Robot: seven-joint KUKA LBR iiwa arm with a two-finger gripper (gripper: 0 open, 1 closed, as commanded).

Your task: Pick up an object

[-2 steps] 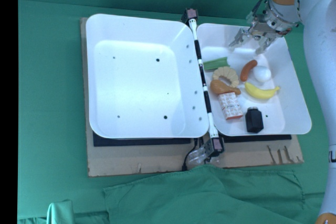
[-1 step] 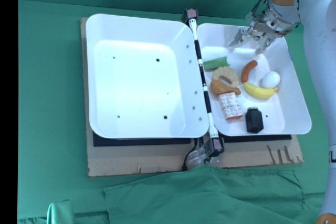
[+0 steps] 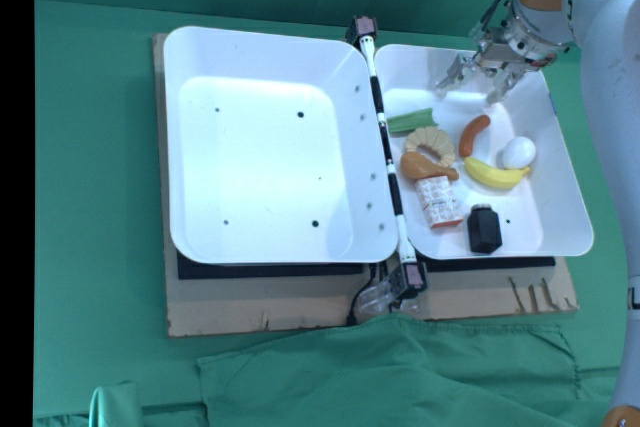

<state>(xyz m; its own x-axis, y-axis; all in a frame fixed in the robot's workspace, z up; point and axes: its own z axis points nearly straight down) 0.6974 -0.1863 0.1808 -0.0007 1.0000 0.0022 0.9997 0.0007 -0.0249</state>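
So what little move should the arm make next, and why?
Probably shift toward the camera and lower: the gripper, open and holding nothing, hangs over the right white bin's far end, while the nearest item, the small orange-red sausage, lies just short of it.

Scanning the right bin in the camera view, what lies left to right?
Green vegetable → orange-and-white packet → black object → white egg. The pincer hovers above the bin's far part.

All lie in the right-hand bin (image 3: pixel 560 205): a green pod (image 3: pixel 410 121) against its left wall, a croissant (image 3: pixel 428 144) and orange chicken leg (image 3: pixel 426 166) beside it, a red-white packet (image 3: pixel 439 201) below, a sausage (image 3: pixel 474 135), white egg (image 3: pixel 518 152), banana (image 3: pixel 495 175) and black box (image 3: pixel 484 229).
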